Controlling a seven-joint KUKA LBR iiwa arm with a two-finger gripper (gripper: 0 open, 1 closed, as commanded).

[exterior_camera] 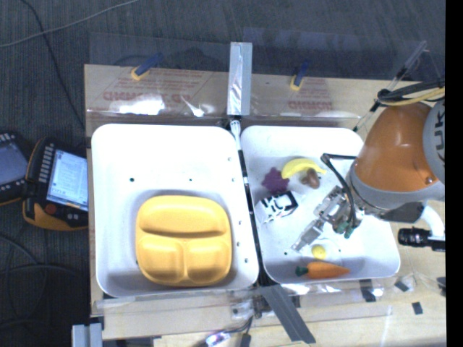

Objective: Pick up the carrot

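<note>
I see wooden table [181,92] on dark carpet [217,13]. No legible writing. Gripper [307,236] state unclear, above carrot [324,270] in right bin [376,262].

Readable text — almost none

You can see faint reddish print on the clear sheets [155,92] behind the bins and lit lines on the handheld screen [69,179] — both too blurred to read.

I see the carrot [327,270] lying close against the right bin's front wall [333,279], a small yellow piece [318,251] just above it. Bare floor lies to its right. The gripper [318,230] hangs nearby.
</note>
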